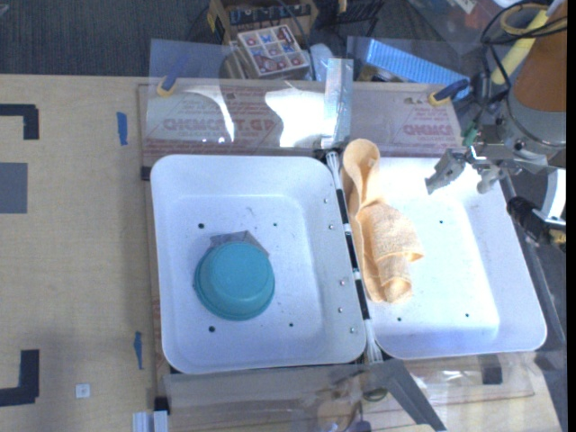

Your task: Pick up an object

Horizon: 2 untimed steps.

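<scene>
Two white bins sat side by side on the bench. The left bin (171, 187) held a teal bowl (235, 280), upside down by the look of it, resting on a grey scrap (236, 238). The right bin (504, 322) held a tan cloth (385, 246), bunched and draped along the bin's left wall, its upper end riding up over the divider.

Handling, as a judgement: the cloth looked soft, light and limp. It should not slip, but it would sag and trail when lifted. The thick folded bunch near its lower middle seemed the best place to pinch, since a flat edge gives little to grip. The bowl looked rigid and smooth, harder to catch on its rounded bottom.

The gripper (461, 171) hung over the upper part of the right bin, fingers spread apart and holding nothing. The cloth lay near it, lower and to the left in the camera view, not touching. The bowl was well apart, across the divider.
</scene>
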Available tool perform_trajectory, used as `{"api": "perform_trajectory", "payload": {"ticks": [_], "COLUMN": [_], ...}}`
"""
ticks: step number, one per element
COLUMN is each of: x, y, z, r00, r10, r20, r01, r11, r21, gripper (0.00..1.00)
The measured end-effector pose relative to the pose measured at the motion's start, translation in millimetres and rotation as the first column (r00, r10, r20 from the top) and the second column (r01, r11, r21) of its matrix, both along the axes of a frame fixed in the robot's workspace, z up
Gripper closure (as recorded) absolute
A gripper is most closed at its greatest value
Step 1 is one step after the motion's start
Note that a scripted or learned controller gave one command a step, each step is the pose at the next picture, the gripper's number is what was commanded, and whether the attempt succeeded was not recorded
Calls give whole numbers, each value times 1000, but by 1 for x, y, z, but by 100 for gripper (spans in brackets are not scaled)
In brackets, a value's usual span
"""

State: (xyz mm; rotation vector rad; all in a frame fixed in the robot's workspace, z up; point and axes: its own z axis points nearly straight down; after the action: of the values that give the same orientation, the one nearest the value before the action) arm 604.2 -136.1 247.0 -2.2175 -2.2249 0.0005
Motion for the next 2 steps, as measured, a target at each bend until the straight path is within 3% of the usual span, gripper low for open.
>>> {"api": "perform_trajectory", "payload": {"ticks": [1,2], "x": [-1,-19], "y": [25,-13], "z": [-84,-157], "r00": [1000,992], "r10": [-25,122], "r20": [1,10], "r01": [25,-122], "r11": [1000,993], "r21": [0,-1], "gripper": [0,0]}}
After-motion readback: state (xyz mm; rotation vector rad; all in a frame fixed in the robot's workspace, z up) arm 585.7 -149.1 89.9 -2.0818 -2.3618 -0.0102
